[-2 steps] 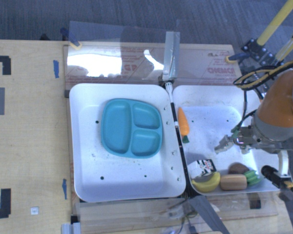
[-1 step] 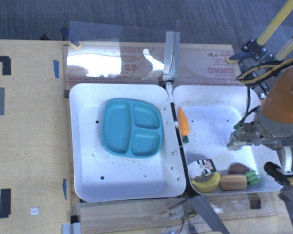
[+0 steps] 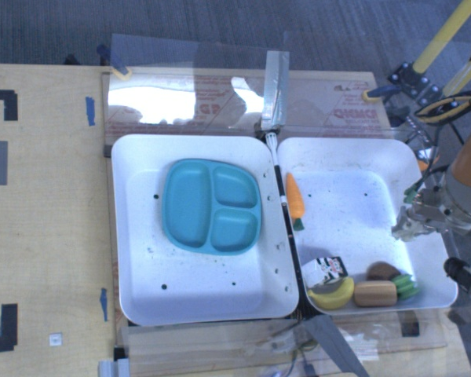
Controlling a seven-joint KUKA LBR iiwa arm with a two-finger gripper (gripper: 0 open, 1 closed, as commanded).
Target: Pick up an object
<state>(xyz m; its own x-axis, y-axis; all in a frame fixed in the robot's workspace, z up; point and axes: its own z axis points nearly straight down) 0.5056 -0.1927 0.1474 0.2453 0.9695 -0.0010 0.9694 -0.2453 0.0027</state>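
Hovering at the right bin's (image 3: 377,151) right edge, the metal gripper (image 3: 412,225) could slip on the rounded yellow banana (image 3: 334,294); I cannot tell its opening.

An orange carrot (image 3: 295,198) with a green tip lies along the left wall of the right bin (image 3: 353,157). At the bin's front lie a yellow banana (image 3: 334,294), a small black and white packet (image 3: 326,269) touching it, a tan bread loaf (image 3: 375,293), a brown lump (image 3: 382,271) and something green (image 3: 407,285).
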